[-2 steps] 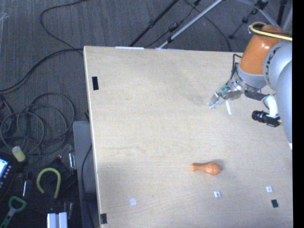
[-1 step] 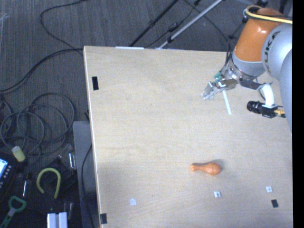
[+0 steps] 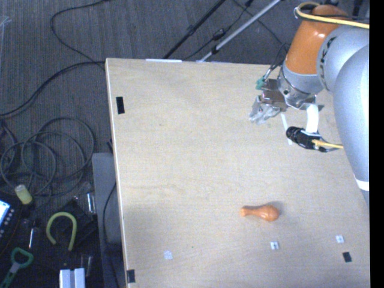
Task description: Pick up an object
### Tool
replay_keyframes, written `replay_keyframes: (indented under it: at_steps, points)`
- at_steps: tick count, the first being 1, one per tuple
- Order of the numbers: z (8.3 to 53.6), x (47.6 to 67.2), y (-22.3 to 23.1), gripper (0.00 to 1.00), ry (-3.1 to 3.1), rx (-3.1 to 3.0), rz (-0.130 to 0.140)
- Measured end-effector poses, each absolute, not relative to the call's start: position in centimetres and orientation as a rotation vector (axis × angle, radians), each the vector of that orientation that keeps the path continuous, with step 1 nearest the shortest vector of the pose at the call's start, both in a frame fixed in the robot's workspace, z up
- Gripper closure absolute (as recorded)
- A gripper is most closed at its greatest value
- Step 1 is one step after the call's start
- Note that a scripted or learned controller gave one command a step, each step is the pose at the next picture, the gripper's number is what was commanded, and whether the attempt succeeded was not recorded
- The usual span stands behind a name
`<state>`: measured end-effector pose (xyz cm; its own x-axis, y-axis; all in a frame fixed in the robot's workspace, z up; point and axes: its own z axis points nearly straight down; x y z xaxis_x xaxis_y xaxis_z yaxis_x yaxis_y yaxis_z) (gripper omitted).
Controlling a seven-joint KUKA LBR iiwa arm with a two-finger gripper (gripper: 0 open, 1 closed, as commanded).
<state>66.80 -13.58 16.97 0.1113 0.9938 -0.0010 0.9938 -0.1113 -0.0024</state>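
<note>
A small orange pear-shaped object [image 3: 261, 212] lies on its side on the pale wooden bench top [image 3: 192, 161], toward the front right, its narrow end pointing left. My gripper [image 3: 262, 114] hangs at the back right of the bench, below the orange band of the arm [image 3: 309, 41]. It is well behind the orange object and apart from it. I see nothing held at the gripper. A black and yellow cable fitting [image 3: 306, 139] sticks out beside the wrist.
The bench's left edge runs down near a black tape mark [image 3: 120, 105]. Small white tags [image 3: 274, 245] [image 3: 339, 239] and a black mark [image 3: 347, 257] lie near the front. Cables [image 3: 48, 155] and tools cover the floor at left; stand legs [image 3: 240, 23] cross behind the bench.
</note>
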Motion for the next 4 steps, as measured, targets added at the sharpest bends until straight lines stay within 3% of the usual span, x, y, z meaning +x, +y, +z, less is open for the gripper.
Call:
replay_keyframes:
  at_steps: [1,2,3,4]
  points:
    - [39.3,66.9,-20.8,1.0,-2.033,-2.398,0.005]
    - [29.1,66.8,-19.5,1.0,-2.132,-2.307,0.007]
    - [15.7,66.5,-15.0,1.0,-1.917,-2.487,0.006]
    - [15.7,66.5,-15.0,0.0,-1.917,-2.487,0.005]
